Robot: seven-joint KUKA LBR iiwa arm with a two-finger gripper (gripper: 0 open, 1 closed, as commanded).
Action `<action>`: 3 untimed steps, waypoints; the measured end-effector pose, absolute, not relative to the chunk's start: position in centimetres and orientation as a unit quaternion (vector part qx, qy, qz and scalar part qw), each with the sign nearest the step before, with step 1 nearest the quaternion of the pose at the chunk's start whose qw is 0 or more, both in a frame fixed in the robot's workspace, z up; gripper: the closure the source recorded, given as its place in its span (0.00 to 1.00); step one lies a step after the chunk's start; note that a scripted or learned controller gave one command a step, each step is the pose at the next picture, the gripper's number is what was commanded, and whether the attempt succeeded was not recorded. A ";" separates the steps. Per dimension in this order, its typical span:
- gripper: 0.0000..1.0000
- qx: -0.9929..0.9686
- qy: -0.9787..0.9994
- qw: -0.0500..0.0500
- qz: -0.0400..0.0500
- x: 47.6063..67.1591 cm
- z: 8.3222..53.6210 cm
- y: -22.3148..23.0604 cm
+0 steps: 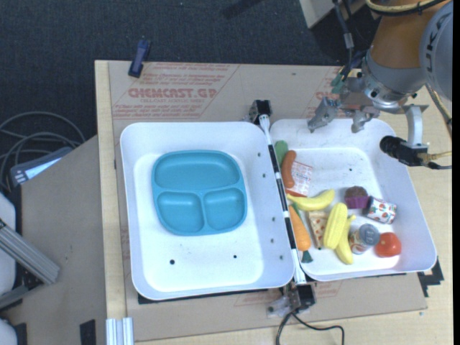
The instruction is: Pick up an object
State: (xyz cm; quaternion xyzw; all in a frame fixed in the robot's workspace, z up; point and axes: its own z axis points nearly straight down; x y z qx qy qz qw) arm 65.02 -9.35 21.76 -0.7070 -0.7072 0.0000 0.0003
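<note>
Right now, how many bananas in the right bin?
2. One banana lies across the middle of the right bin, left of the corn. The other is near the front, partly under the corn, so more could be hidden.

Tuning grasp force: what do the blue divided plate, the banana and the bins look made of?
Blue divided plate: looks like moulded plastic, matte, uniform colour with rounded compartments. Banana: probably toy plastic, evenly yellow with a slight sheen. Bins: seemingly thin white plastic, smooth, with rolled rims. All hedged; texture is too coarse to confirm.

A blue divided plate (199, 192) lies in the left bin (136, 257).
</note>
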 end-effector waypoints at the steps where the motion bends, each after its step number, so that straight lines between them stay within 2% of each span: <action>1: 0.00 -0.708 -0.707 0.000 0.001 60.0 15.1 -14.6; 2: 0.00 -0.707 -0.707 0.001 0.000 53.9 8.4 -15.0; 3: 0.00 -0.708 -0.707 -0.001 0.000 53.2 8.5 -20.6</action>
